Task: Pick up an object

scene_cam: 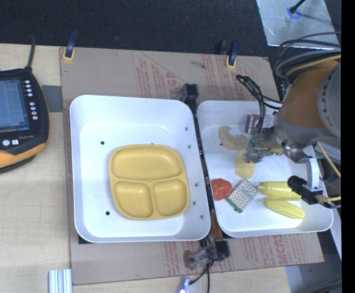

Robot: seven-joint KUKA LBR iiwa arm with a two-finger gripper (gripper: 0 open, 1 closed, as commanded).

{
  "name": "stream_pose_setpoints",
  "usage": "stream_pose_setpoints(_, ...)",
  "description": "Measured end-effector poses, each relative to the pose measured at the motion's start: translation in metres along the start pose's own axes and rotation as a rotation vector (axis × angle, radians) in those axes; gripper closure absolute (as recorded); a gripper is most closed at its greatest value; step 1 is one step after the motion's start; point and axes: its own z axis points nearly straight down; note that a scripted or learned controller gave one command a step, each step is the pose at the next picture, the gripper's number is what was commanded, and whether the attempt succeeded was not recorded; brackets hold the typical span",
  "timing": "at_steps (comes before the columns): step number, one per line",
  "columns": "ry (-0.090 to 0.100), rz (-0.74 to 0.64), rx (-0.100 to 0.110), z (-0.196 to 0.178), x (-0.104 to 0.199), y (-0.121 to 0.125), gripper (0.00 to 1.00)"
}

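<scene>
Right now I'm looking down on the bench, and starting at the far left the pendant [9, 121] is lying on the wood with its screen lit. Next to it the left bin [91, 112] is sitting on the cardboard sheet [165, 72], and a yellow tray [148, 180] with three compartments is resting in its middle. Moving across, the right bin [226, 112] is touching the left one along their shared edge. In it I'm seeing a red piece [220, 188] near the left wall, a speckled block [242, 195] just beside it, a tan piece [229, 138] further up, a pale yellow block [245, 167] in the middle, and two corn cobs [282, 199] lying side by side near the front right. The gripper [258, 149] is hanging over the right bin, just above the pale yellow block; I cannot tell how it is set. The arm [308, 105] is reaching in from the right.
</scene>
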Motion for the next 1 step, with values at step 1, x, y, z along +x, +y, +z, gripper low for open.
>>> stream_pose_setpoints(1, 0.002, 0.007, -0.003, -0.0591, -0.0601, -0.0091, 1.0)
